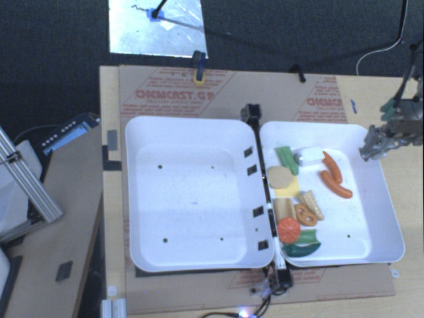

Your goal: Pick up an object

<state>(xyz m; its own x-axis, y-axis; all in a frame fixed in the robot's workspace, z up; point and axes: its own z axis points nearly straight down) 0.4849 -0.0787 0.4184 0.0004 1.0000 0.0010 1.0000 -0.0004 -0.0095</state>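
Note:
The right bin (377, 211) holds several toy foods. Two orange-red sausages (333, 175) lie near its middle. A green piece (286, 158) and a white piece (309, 156) sit toward the back left. A tan round (279, 176) rests on a yellow block (287, 189). A pretzel (305, 213), a red tomato (288, 230) and a dark green pepper (303, 248) lie at the front left. My gripper (372, 148) hangs over the bin's back right rim, right of the sausages, with nothing seen in it.
The left bin (142, 138) lies beside the right one, with black clips (257, 191) along their shared wall. A shiny metal sheet (158, 18) lies beyond the bench. A yellow clamp (199, 77) sits at the board's back edge.

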